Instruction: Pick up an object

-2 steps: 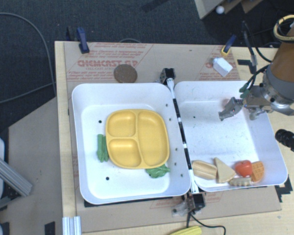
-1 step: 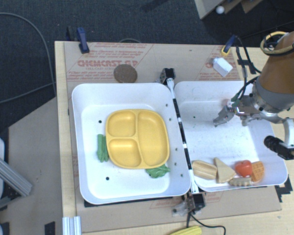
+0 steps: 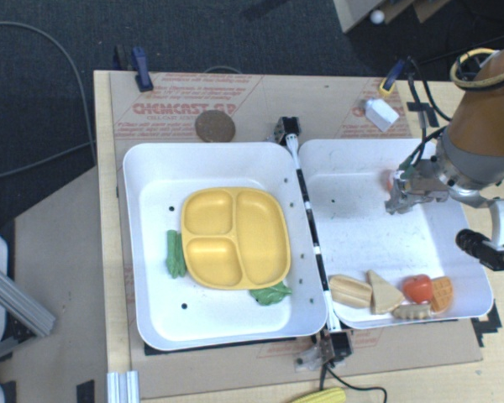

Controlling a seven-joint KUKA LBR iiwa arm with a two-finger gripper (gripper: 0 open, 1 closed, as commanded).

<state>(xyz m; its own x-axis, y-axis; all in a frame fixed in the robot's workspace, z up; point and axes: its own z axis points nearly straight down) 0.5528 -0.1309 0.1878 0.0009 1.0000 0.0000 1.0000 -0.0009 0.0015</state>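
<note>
Gripper (image 3: 401, 193) hangs over the right bin (image 3: 353, 168), toward its far right side; nothing seen between its fingers, and whether they stand open or closed I cannot tell. Candidate objects lie in a cluster along that bin's near edge: bread piece (image 3: 350, 291), wedge (image 3: 384, 291), red tomato (image 3: 417, 288), waffle-like piece (image 3: 441, 292); all well apart from the gripper. Judged light, rigid toy food, smooth-skinned; the tomato may roll or slip; the bread piece, taken across its short sides, offers the surest hold.
</note>
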